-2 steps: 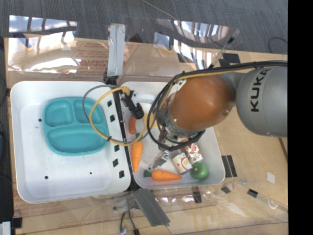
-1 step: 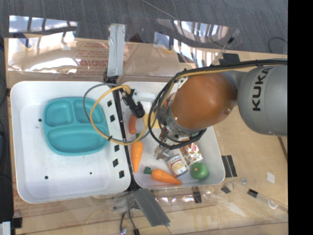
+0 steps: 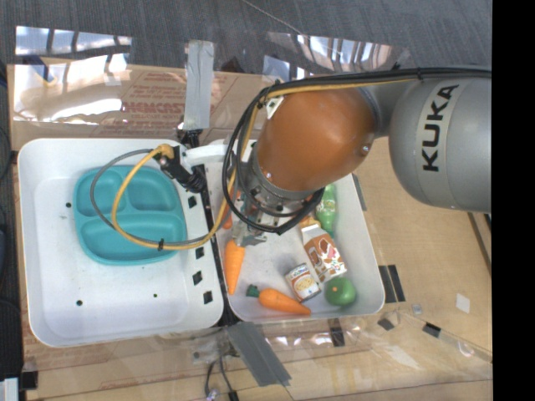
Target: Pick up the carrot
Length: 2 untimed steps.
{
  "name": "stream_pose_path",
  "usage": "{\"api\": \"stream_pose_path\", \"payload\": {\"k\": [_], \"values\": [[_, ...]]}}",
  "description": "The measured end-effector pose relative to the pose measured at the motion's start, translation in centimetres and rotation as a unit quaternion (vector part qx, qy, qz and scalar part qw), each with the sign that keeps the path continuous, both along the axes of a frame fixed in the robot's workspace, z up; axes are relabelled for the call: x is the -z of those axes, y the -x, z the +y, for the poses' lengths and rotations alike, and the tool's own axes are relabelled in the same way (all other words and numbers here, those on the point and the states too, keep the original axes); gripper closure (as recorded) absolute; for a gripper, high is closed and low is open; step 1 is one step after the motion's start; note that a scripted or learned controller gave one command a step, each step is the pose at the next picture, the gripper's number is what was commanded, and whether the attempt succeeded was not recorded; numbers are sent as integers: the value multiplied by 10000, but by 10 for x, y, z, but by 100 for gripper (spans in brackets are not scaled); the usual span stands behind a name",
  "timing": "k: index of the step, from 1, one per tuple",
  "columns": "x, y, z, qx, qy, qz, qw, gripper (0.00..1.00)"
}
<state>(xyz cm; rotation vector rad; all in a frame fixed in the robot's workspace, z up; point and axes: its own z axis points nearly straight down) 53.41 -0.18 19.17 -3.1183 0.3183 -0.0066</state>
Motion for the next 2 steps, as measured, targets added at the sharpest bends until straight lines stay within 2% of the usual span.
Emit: {"api": "stream_pose_path", "payload": {"k": [1, 2], "values": [[-17, 50, 30, -6, 17, 28, 10000, 100], [2, 52, -3, -25, 33, 54, 10000, 100]]}}
